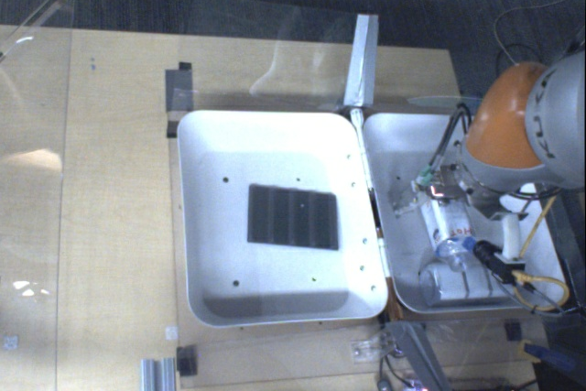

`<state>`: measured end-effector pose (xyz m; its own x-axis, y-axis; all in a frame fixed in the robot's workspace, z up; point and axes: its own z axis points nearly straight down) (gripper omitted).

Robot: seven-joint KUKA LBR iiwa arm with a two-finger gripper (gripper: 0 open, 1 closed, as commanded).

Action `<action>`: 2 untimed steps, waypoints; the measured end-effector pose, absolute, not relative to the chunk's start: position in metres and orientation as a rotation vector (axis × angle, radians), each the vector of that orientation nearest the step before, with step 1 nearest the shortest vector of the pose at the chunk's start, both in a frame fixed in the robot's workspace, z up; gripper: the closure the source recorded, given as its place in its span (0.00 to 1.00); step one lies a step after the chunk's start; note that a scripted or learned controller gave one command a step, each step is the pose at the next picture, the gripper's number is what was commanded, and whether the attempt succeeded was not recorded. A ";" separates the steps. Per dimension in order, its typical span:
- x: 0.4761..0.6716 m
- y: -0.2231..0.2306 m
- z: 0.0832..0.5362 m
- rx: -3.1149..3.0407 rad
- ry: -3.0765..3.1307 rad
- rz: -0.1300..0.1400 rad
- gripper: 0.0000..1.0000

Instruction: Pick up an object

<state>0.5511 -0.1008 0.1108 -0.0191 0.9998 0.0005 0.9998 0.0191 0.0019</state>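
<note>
Below, smooth white left bin (275, 142) holds a dark ribbed rectangular pad (293, 217).

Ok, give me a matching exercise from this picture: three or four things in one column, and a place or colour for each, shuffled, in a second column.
Things:
1. left bin
2. right bin
3. band on the arm
4. dark ribbed patch

Places or colours:
A. orange
B. in the middle of the left bin's floor
C. under the arm, holding small cluttered items
D. nearer the bare wooden bench top

Pairs: 1-D, 2-C, 3-A, 4-B
</note>
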 end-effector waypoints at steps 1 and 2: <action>0.570 -0.107 0.089 2.199 2.234 0.013 0.00; 0.571 -0.106 0.100 2.195 2.235 0.019 1.00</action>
